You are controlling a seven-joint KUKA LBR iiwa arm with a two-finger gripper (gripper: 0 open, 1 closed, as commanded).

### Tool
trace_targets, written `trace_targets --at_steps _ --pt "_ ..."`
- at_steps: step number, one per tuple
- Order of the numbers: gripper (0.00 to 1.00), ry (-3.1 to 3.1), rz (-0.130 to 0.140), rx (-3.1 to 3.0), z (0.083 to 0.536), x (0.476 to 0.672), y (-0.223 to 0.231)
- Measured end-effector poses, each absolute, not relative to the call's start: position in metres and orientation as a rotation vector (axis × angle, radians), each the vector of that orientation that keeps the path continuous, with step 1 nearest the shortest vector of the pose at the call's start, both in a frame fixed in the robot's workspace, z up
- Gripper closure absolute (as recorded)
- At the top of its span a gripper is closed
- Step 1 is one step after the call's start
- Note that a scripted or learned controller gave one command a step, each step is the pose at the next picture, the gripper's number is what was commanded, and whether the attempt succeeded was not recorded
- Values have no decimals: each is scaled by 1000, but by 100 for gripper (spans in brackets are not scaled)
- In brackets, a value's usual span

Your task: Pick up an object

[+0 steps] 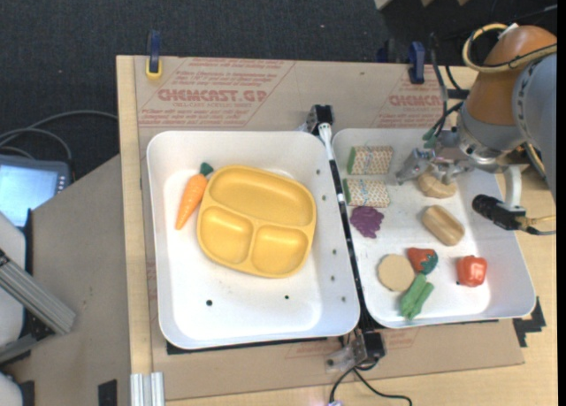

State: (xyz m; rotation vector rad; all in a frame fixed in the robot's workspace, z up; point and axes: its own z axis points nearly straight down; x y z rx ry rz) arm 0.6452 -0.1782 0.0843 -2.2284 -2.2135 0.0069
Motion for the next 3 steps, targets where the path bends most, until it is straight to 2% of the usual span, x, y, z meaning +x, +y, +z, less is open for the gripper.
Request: trace_targets --at_steps 1,2,3 --pt "100 -2223 0 -2222 96 648 -173" --pt "100 -2223 29 -2209 84 664 -103" --pt "100 -2227 -8 -2214 191 588 -34"
